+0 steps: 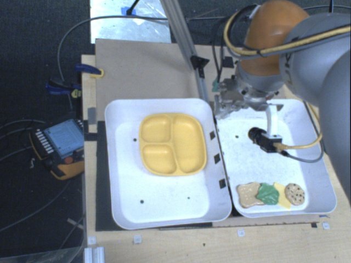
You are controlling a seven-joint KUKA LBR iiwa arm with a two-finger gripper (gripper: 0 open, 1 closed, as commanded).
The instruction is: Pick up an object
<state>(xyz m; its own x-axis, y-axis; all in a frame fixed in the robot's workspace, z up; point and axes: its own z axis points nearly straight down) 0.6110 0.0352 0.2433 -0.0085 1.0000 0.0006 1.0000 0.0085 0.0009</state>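
Yellow and smooth, the plate [173, 144] with three dips lies flat in the middle of the left bin [126, 201]. It looks like hard, light plastic. It is wide and low, so it is probably hard to pinch from above. Its raised rim looks like the best place to grab, but it may slip. Easier things lie in the right bin [247, 163]: a toy bread [248, 195], a green leaf [269, 193], a yellow slice [282, 200] and a cookie [295, 193], all in a row close to the near wall. They look small, light and flat. The leaf looks soft and touches the bread and the slice, so pulling it may drag them along. The cookie at the end of the row looks stiff, and its round edge seems a good place to hold. The gripper [226, 107] hangs over the far left corner of the right bin, next to the wall between the two bins and well apart from the food. I cannot tell how wide it is open or if it holds anything. The middle of the right bin is bare, so there is room to move across, but the near wall leaves little room behind the row.
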